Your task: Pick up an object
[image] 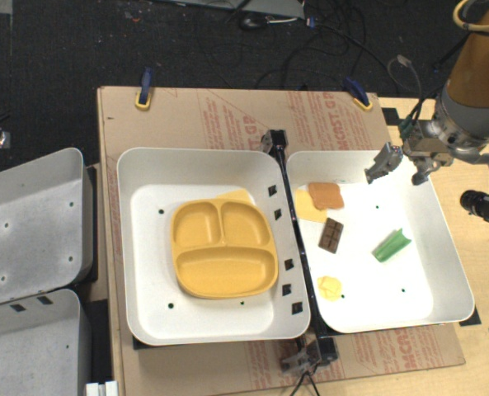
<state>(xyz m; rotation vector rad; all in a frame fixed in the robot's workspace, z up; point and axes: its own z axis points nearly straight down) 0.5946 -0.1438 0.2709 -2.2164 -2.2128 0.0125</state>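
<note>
Gripper (402, 167) hangs spread and seemingly empty at the right bin's (442, 304) one o'clock rim, green block (391, 245) below.

Four small objects lie in the right bin (442, 246), apart except the first two: an orange slab (326, 195) overlapping a pale yellow sheet (307, 210) near its upper left corner, a brown chocolate bar (331, 236) just below, a green block (391, 245) at centre, a yellow lump (330, 288) lower left.
</note>
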